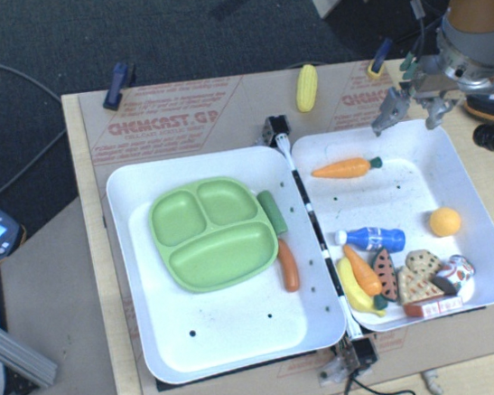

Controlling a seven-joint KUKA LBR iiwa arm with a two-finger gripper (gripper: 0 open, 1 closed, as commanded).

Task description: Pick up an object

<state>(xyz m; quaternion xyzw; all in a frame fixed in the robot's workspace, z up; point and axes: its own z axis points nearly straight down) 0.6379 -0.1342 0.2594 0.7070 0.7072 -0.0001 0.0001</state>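
Two white bins sit side by side on my table [173,125]. From my feed the tool [408,113] hangs over the far rim of the right bin [475,196], at about one o'clock from that bin's middle, its two fingers spread apart with nothing between them. Just below it, at seven o'clock from the tool, a toy carrot [343,168] lies crosswise on the bin floor, apart from the fingers. An orange ball [445,222] rests alone at the bin's three o'clock side. At six o'clock I see a cluster: a blue bottle [376,239], a banana [354,285], a second small carrot [362,269] and a waffle-like piece [417,275]. The left bin [157,332] carries a green divided tray [214,233], with a sausage [288,265] at its four o'clock. A corn cob [306,88] lies on the table beyond the bins.
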